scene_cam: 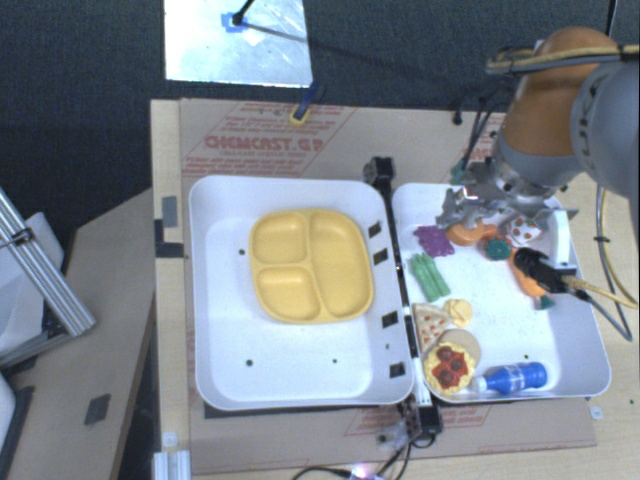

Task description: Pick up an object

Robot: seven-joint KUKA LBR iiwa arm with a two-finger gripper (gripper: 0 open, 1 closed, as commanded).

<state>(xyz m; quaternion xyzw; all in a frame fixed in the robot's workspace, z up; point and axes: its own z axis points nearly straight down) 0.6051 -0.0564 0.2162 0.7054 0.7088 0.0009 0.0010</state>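
Reading "CHEMCAST" on the brown board (262, 140) (red print), jaws' state indiscernible above right bin (590, 353).

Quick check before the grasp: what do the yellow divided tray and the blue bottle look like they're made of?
Yellow divided tray: likely molded plastic, with a matte, uniform color and soft rounded compartment ridges. Blue bottle: probably glossy plastic, with a bright highlight along its side and a white cap end; it is too small to be sure.
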